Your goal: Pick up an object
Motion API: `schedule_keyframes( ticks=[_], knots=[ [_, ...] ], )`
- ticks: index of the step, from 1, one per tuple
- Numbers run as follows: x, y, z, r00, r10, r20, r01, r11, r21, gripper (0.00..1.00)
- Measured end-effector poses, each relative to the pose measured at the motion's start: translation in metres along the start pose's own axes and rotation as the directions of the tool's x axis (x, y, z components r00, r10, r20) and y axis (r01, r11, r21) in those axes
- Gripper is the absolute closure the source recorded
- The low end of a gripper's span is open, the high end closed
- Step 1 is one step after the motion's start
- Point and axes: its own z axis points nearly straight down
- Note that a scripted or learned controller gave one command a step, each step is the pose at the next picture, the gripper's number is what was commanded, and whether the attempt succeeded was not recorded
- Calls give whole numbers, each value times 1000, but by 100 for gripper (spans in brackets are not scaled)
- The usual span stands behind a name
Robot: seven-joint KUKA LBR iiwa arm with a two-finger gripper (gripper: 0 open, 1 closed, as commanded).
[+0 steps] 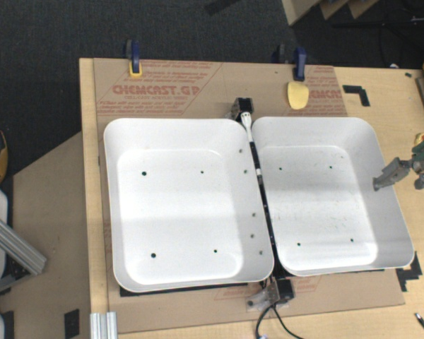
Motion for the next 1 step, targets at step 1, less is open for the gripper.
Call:
schedule_keyframes(
  ticks=[1],
  knots=[
    [114,-3,-122,1000,-13,-1,13,1000,-13,0]
  ],
)
